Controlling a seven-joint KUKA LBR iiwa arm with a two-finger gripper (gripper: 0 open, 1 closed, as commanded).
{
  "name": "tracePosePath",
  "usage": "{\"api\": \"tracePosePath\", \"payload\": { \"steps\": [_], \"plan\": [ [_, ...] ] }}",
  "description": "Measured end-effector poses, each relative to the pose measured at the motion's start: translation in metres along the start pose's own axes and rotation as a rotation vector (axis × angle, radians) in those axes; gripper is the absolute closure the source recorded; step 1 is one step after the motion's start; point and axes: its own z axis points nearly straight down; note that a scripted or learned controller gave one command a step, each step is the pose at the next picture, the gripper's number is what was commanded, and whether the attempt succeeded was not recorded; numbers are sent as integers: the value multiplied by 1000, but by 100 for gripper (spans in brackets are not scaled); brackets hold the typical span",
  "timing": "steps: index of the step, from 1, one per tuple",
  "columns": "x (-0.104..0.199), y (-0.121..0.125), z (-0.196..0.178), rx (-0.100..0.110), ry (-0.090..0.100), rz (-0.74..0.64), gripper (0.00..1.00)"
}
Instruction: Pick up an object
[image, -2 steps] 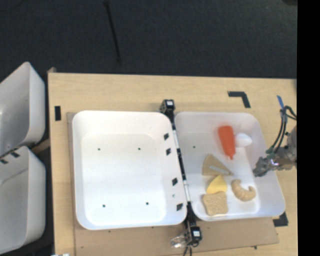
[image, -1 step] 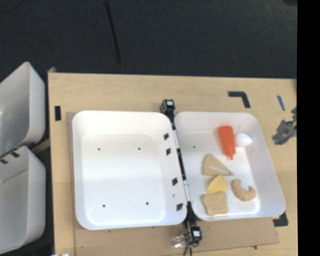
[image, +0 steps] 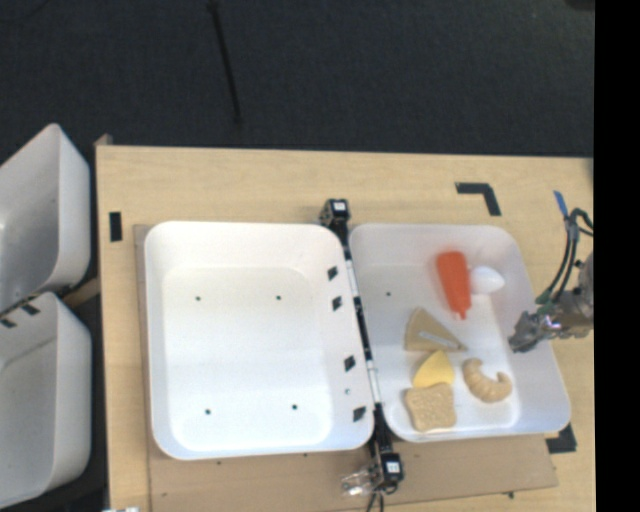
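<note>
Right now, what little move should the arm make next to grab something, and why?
Probably a short slide inward over the right bin toward the croissant. The gripper sits at that bin's right edge with nothing seen between its fingers, and the croissant looks like the nearest item, lying slightly apart from the bread slice.

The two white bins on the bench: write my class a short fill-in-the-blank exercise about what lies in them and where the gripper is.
1. All the food items lie in the ____ bin as the camera sees it.
2. The carrot is coloured ____.
3. The slice of bread lies nearest the ____ edge of the picture.
4. The gripper is at the ____ rim of that bin.

Missing words: right; orange; bottom; right
</note>
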Motion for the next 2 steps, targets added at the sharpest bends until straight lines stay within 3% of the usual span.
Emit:
{"api": "tracePosePath", "payload": {
  "steps": [1,2],
  "plan": [
    [23,38,-190,-35,-11,-9,100],
    [-5,1,-70,-4,-1,1,100]
  ]
}}
